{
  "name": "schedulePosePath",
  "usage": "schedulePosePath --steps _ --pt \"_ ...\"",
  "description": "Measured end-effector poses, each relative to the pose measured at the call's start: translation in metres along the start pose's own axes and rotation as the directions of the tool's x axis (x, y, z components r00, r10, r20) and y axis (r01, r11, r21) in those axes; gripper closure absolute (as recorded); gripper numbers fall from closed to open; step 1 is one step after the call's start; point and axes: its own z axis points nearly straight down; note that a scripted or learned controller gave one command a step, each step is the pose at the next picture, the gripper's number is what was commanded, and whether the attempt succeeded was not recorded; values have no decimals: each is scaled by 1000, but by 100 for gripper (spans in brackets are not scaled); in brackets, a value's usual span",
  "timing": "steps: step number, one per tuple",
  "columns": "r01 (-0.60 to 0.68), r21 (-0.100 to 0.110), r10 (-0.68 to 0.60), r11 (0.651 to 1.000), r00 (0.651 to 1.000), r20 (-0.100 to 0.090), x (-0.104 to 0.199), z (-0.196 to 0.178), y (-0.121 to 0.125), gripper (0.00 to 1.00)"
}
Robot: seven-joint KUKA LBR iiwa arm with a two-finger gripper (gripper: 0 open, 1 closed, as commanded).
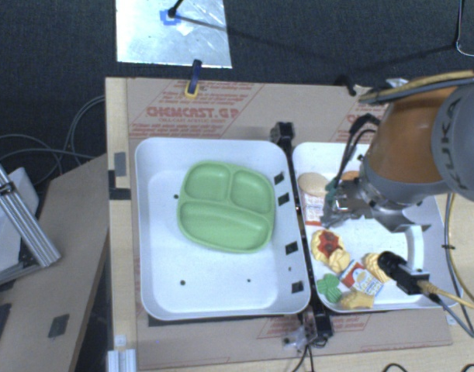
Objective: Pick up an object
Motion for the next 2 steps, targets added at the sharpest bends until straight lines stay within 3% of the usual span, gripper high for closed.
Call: schedulePosePath --steps 1,2 --pt "0 0 0 1000 1000 0 53 -12 -19 100" --pt "-8 0 8 1000 1000 2 49 -10 -21 100"
